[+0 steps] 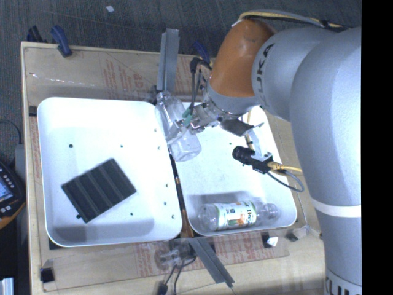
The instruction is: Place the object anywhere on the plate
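Observation:
A clear plastic bottle (236,216) with a green and white label lies on its side along the near wall of the right bin (212,174). The plate (98,189), a dark ribbed rectangle, lies flat in the near-left part of the left bin (92,125). My gripper (180,137) hangs over the far-left corner of the right bin, close to the divider between the two bins. It is well apart from the bottle, and its tip looks translucent and blurred against the white bin.
The grey arm with its orange band (245,57) covers the right bin's far-right side. A black connector with a cable (250,157) juts out below the wrist. A metal bar (167,60) stands behind the bins, and blue clamps (61,42) grip the bench's far edge.

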Controlling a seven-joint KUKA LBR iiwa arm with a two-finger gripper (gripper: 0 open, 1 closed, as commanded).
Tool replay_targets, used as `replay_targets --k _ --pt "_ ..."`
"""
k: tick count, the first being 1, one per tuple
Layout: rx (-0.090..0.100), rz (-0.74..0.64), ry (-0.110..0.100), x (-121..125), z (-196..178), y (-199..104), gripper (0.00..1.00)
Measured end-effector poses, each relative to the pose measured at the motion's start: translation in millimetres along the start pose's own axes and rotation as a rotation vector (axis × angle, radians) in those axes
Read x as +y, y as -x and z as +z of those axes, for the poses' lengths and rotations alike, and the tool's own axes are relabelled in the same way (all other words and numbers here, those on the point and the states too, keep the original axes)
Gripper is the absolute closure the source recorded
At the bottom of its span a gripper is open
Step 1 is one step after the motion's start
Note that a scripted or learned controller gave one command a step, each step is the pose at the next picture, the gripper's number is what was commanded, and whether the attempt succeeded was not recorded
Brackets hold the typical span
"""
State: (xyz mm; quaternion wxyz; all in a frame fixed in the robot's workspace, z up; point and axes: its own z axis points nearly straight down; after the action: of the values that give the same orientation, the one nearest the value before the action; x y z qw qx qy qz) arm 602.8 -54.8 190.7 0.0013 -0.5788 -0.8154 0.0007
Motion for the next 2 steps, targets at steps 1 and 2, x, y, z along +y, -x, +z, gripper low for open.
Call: replay_targets --k 1,2 --pt "0.000 0.017 0.001 15 -36 -25 1.00" --pt "0.000 0.012 0.002 18 -58 -80 1.00"
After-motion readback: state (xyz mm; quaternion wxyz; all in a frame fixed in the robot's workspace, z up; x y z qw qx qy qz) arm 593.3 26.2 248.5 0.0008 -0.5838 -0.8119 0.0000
